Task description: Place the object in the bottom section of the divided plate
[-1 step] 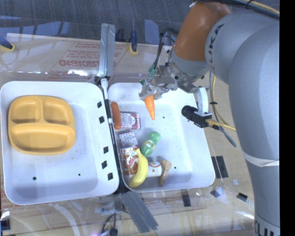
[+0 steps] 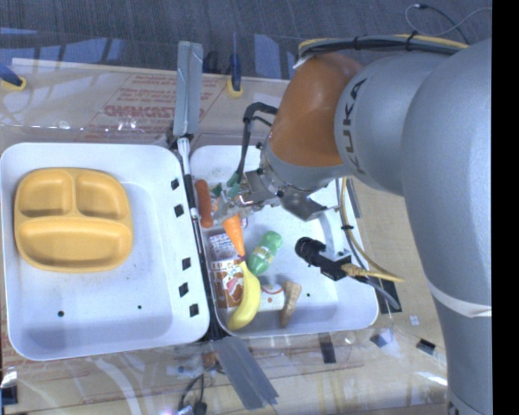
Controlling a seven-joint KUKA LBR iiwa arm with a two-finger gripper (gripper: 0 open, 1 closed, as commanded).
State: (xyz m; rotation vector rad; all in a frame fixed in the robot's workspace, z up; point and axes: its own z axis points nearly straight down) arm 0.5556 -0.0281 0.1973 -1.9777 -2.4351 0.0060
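Note:
A yellow divided plate [image 2: 69,218] lies in the left bin [image 2: 95,318], with two small sections at the top and one wide section at the bottom. The right bin [image 2: 355,314] holds several toy foods along its left side: a hot dog [image 2: 204,201], a carrot [image 2: 234,232], a green bottle [image 2: 265,252], a banana [image 2: 247,303], a brown packet [image 2: 227,275] and a tan piece [image 2: 289,303]. My gripper [image 2: 242,192] hangs over the upper left of the right bin, just above the carrot and beside the hot dog. The wrist hides its fingers.
The arm's grey and orange bulk covers the upper right of the right bin. A black cable part [image 2: 318,258] with a yellow wire juts over that bin's middle. A metal divider bar [image 2: 187,93] runs between the bins at the top.

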